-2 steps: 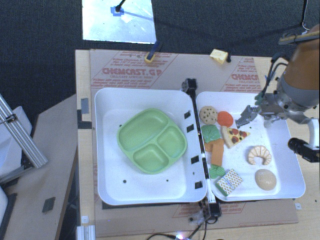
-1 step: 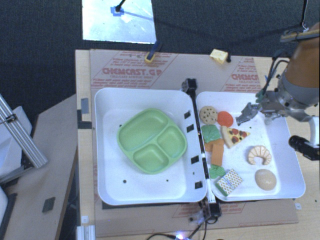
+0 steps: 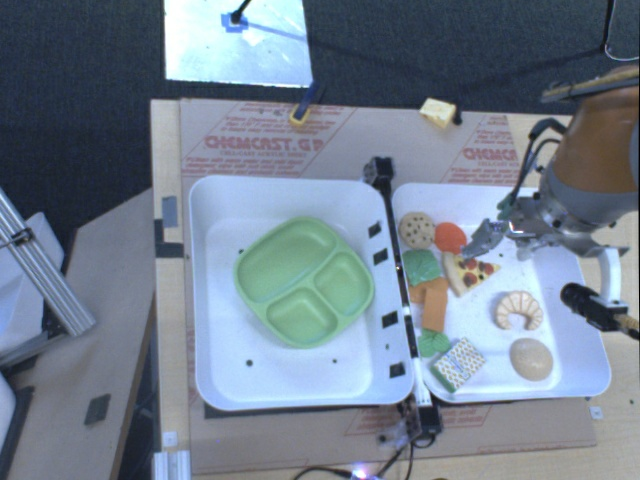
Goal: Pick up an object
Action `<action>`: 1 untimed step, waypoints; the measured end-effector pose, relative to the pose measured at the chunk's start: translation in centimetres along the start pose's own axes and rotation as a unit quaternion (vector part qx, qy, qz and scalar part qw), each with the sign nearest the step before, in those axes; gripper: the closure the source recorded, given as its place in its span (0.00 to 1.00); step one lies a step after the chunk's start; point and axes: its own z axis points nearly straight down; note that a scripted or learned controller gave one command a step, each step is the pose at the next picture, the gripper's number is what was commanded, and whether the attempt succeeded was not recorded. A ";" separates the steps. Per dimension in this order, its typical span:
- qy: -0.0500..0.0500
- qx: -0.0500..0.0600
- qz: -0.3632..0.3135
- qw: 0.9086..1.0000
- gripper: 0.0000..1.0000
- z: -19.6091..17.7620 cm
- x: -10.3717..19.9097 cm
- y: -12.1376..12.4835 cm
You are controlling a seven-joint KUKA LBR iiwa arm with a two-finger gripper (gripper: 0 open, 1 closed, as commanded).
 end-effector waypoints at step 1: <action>0.000 0.001 0.000 1.000 0.00 6.1 -0.1 -0.7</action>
